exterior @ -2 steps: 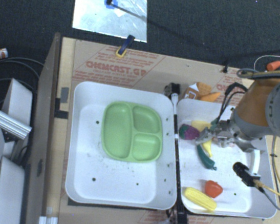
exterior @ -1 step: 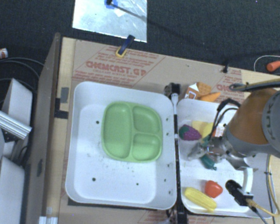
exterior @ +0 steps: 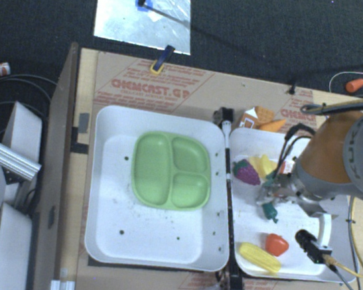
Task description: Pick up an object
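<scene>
The claw (exterior: 270,199) sits low in the right bin (exterior: 298,271) over a small green object (exterior: 270,212); whether it grips cannot be told. Purple toy (exterior: 247,174) and yellow piece (exterior: 263,164) lie just left, tomato (exterior: 276,244) and corn (exterior: 259,257) nearer the front. The left bin (exterior: 102,230) holds a green divided plate (exterior: 170,171); the arm (exterior: 347,157) reaches in from the right.

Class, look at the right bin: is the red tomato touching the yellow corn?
Apart. The camera view shows a strip of white bin floor between the tomato and the corn.
</scene>
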Available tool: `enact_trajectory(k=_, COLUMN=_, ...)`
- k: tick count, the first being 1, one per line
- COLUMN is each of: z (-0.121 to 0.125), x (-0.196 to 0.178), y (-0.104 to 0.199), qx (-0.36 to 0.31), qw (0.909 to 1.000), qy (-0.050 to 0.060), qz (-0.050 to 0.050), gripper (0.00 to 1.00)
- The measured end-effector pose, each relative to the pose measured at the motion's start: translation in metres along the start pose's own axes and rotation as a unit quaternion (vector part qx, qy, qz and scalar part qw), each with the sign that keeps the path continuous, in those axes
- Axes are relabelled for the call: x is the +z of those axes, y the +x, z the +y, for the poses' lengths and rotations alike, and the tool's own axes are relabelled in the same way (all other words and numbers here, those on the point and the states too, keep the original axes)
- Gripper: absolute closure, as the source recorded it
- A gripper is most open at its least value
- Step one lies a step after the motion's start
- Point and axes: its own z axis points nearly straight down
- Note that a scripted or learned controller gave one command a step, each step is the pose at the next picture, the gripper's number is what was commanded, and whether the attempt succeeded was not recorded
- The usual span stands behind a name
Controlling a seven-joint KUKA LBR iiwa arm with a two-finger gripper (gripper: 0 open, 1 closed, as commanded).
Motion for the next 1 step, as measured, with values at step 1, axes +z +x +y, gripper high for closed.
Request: enact_trajectory(k=1, z=0.0510, x=-0.0957, y=0.0624, qx=-0.005, qw=1.0000, qy=-0.006, qz=0.001, gripper=1.00)
